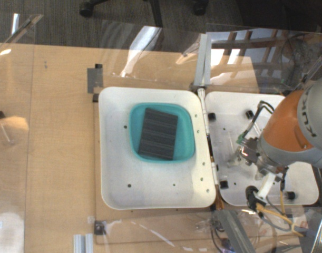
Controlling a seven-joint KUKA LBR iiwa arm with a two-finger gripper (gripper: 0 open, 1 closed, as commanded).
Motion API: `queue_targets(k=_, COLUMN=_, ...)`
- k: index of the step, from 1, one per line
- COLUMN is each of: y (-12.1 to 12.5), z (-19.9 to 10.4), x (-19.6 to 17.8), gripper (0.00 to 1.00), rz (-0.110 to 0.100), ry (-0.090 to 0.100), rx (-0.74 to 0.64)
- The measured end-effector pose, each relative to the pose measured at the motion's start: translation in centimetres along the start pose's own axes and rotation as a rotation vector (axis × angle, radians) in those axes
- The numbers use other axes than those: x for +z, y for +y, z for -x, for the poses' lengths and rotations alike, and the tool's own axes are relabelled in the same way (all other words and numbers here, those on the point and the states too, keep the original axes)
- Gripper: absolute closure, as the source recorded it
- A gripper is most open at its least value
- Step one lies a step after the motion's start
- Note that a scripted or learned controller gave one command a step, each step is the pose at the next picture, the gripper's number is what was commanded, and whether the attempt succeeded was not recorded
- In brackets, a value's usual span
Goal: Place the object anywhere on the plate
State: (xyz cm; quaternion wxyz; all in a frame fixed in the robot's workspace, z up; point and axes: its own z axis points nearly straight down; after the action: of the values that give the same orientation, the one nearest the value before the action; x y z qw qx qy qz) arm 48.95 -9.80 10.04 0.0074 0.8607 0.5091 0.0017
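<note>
Dark ribbed rectangular object (158,134) lies flat on the teal plate (188,141) in the left white bin (114,167), arm's orange band (287,125) sits over the right bin (226,109), gripper (250,154) state cannot be told

Dark ridged block (158,134) covers the teal plate (188,141) centre; plate rim and left bin (116,178) floor around the plate open.

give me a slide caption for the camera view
Dark grey ribbed block lies on teal square plate; grey-and-orange arm over right bin.
</note>
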Motion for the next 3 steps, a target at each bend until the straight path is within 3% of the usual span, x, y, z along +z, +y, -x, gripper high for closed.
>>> queue_targets(k=1, y=0.8, z=1.2, x=-9.2, gripper=0.00, rz=-0.010, ry=0.007, rx=-0.215)
queue_targets(k=2, y=0.4, z=0.4, x=-0.7, gripper=0.00, rz=0.005, ry=0.001, rx=-0.341)
queue_targets(k=3, y=3.6, z=6.2, x=1.3, gripper=0.00, rz=0.001, ry=0.007, rx=-0.413)
